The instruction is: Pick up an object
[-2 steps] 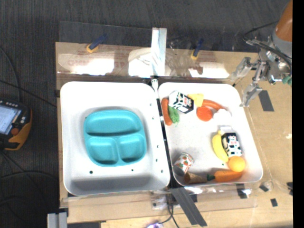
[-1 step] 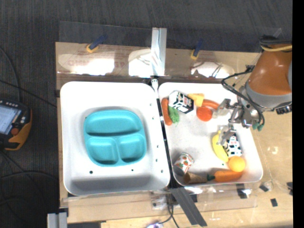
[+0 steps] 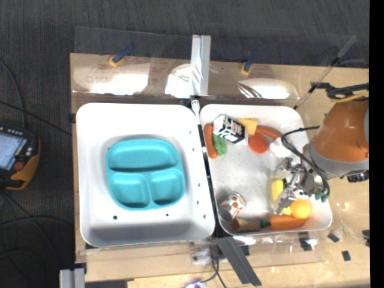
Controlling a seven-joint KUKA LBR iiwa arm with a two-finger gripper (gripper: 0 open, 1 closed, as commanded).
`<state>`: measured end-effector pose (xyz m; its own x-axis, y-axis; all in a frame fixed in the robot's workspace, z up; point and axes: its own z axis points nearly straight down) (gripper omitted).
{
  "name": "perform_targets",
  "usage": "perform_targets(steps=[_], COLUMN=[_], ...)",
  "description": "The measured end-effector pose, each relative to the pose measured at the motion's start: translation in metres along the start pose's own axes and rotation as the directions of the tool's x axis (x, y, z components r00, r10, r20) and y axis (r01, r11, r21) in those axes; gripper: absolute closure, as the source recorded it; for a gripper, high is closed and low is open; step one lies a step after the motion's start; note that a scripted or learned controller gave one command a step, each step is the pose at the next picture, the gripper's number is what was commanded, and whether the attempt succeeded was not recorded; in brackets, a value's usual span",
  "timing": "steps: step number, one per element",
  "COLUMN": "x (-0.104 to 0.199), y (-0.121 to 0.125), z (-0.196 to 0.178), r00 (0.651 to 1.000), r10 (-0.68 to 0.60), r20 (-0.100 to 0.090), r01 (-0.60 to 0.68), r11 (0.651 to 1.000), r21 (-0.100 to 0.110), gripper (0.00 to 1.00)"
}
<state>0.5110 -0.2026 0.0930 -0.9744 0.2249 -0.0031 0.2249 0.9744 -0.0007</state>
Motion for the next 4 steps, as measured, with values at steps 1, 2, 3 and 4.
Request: perform_targets(steps=[1,2,3,4], x=[0.024,0.017,0.025,-0.041], y=[0.039,0.000,0.047,0.054], z=[-0.002,-0.001,0.000,0.003], r00=[0.998,0.999,1.000,0.995], r10=[0.057,-0.038,-0.016,-0.104], r20=[0.040,0.029,0.026,0.011], r01=[-0.057,0.038,0.016,0.104], r11=[0.998,0.999,1.000,0.995], r21=[0.001,0.002,0.001,0.003], gripper=[0.00,0.00,0.00,0.00])
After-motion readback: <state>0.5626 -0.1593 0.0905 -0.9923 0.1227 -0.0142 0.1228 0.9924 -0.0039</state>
